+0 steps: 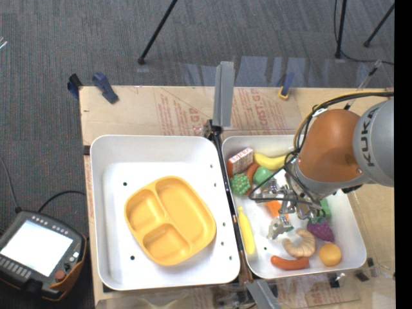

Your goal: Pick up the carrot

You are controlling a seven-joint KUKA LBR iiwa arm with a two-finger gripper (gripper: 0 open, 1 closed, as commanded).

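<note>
Grey carpet surrounds a counter (161, 111) topped with brown cardboard, and tripod legs stand behind it. Two white bins sit side by side on it. The left bin (106, 156) holds a yellow divided plate (169, 219) lying flat near its middle. The right bin (356, 237) is crowded with toy food: a banana (271, 161) at the back, a small red box (240, 160) beside it, broccoli (241, 185), a corn cob (246, 229) along the left wall, purple grapes (321, 230), a croissant (300, 243), an orange (330, 255) and a red sausage (289, 262) near the front. The grey arm with its orange band (328, 148) reaches in from the right, and the jaws (283, 219) hang low over the middle of this bin; whether they are released or clenched I cannot tell. The carrot (274, 207) shows as an orange patch just beside the jaws, partly hidden by them, between the broccoli and the grapes.
</note>
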